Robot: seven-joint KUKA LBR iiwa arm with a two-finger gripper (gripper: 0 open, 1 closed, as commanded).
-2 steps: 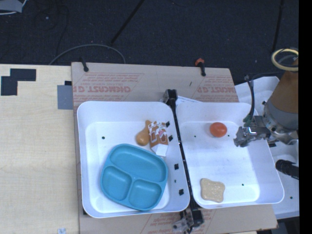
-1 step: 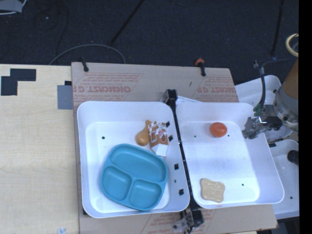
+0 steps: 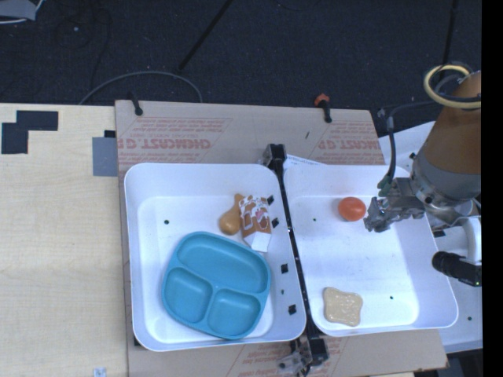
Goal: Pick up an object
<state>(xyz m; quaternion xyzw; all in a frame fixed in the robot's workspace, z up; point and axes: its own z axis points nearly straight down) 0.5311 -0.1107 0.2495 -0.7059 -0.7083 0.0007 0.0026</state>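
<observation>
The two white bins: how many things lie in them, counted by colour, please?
Blue: 1, the divided plate in the left bin.
Brown and white: 1, the toy beside the plate.
Red-orange: 1, the ball in the right bin.
Beige: 1, the flat piece in the right bin.
Total: 4.

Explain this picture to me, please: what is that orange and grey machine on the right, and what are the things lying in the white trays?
One camera looks down at a slant on a bench. The machine is a robot arm reaching in from the right; its gripper hangs over the right bin, beside a small red-orange ball, with nothing visibly held. A pale flat piece lies nearer the front. The left bin holds a blue divided plate and a brown-and-white toy.
</observation>
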